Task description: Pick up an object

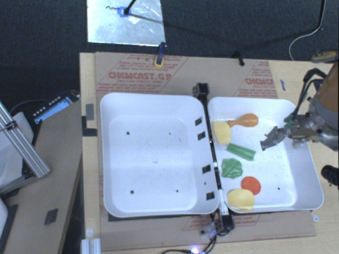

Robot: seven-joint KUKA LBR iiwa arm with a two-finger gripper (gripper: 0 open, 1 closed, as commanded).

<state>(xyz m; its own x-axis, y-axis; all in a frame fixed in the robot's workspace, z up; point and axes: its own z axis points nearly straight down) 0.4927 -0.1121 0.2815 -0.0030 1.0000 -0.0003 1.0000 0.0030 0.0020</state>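
Six toys [241,151] lie left of tool [269,139], none touching it.

You have two shallow white bins on the bench, left bin [153,152] and right bin [275,173]. Count six toy items: two yellow pieces [222,133] [241,198], one orange gourd-shaped piece [244,121], one green stick [241,151], one green leafy piece [231,168], one red disc [251,184].
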